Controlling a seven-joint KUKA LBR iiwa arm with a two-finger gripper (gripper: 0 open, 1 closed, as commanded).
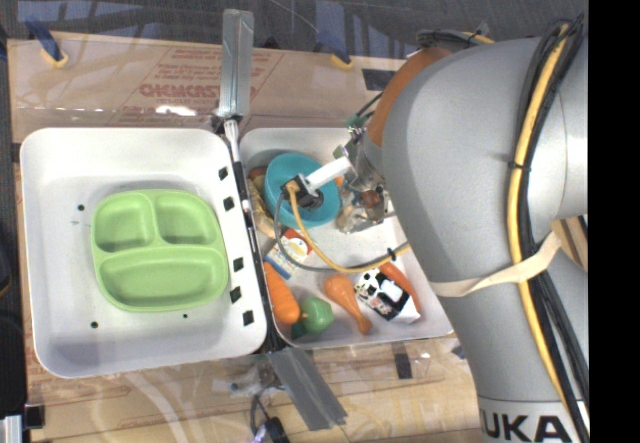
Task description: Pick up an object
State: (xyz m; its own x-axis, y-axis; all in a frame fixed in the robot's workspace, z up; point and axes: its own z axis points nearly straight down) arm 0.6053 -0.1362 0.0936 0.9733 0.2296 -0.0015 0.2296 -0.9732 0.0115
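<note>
My gripper (362, 193) hangs just right of the teal bowl (300, 187); I cannot tell how it stands.

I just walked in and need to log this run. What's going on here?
A grey KUKA arm reaches in from the right over the right-hand bin, its tool down among the clutter beside a teal bowl. Nothing can be seen held. Lying loose in that bin are a carrot, a green pepper-like toy and a black-and-white cow-patterned piece. The left bin holds a green divided plate, untouched.
</note>
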